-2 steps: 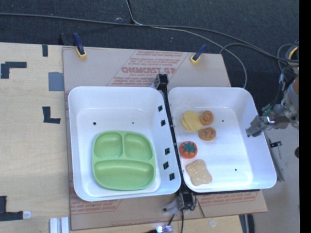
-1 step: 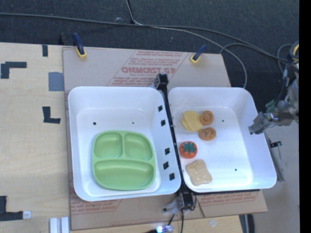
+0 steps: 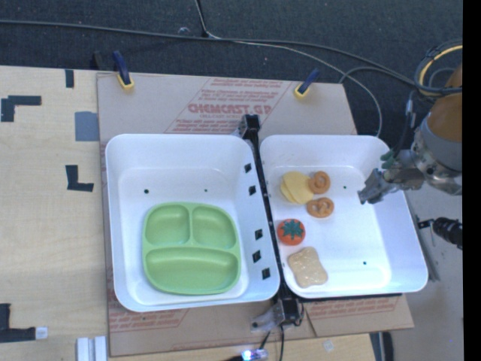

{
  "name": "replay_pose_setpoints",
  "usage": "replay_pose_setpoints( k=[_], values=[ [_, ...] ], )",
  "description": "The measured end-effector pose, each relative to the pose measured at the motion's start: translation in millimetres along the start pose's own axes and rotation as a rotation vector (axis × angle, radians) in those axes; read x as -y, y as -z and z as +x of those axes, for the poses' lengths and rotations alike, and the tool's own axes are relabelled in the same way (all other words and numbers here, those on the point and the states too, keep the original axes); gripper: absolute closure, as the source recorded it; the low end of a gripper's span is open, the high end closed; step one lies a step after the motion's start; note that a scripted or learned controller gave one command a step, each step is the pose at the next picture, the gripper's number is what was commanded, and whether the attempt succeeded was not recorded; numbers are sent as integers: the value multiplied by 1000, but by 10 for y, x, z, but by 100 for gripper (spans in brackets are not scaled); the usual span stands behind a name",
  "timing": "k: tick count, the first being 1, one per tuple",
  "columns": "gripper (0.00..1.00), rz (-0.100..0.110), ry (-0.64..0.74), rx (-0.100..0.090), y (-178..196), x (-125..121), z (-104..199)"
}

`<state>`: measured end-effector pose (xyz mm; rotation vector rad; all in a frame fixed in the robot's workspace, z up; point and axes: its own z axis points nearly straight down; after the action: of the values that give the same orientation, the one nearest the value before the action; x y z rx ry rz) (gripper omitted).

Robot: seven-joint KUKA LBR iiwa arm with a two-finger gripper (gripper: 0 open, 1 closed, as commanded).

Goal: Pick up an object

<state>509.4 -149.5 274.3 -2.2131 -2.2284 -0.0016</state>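
Hovering jaws (image 3: 370, 195) over rt bin (image 3: 391, 273) (blurred, grip unclear).

Single fixed camera above the bench, angled downward; both white bins (image 3: 120, 201) fully framed at moderate range, arm (image 3: 440, 138) entering right.

Bright even overhead light, mild glare on white bins (image 3: 120, 171), soft faint shadows, slightly soft focus

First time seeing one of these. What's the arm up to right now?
Gripper over right bin's right side, holding nothing seen. Tomato, pretzels, yellow piece, bread untouched at bin's left. Path between looks open.
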Motion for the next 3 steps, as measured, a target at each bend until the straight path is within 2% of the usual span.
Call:
replay_pose_setpoints(
  k=[1, 3],
  values=[
    [100, 2, -1, 0, -177, -56, 508],
    [100, 1, 0, 0, -170, -105, 1570]
  ],
)
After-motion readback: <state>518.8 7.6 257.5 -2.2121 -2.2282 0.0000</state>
